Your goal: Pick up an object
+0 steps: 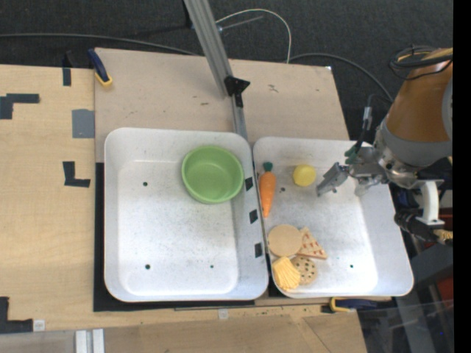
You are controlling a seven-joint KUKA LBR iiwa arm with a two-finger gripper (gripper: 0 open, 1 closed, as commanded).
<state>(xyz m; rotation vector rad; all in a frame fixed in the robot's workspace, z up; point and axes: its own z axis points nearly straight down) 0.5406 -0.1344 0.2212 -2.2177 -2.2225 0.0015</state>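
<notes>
One end effector (333, 180) beside yellow ball (303, 175).

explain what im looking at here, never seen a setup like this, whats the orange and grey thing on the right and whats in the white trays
The orange and grey thing is a robot arm reaching in from the right. At its end is a pincer with two fingers, used to grab things. The one camera sits above the bench and looks down at a slant.

On the wooden bench are two shallow white trays. The left tray holds a green bowl. The right tray holds a toy carrot by its left wall, a small yellow ball, and a pile of flat toy foods that look like biscuits and crackers.

The pincer hovers just right of the yellow ball. Nothing is visible between its fingers.
</notes>
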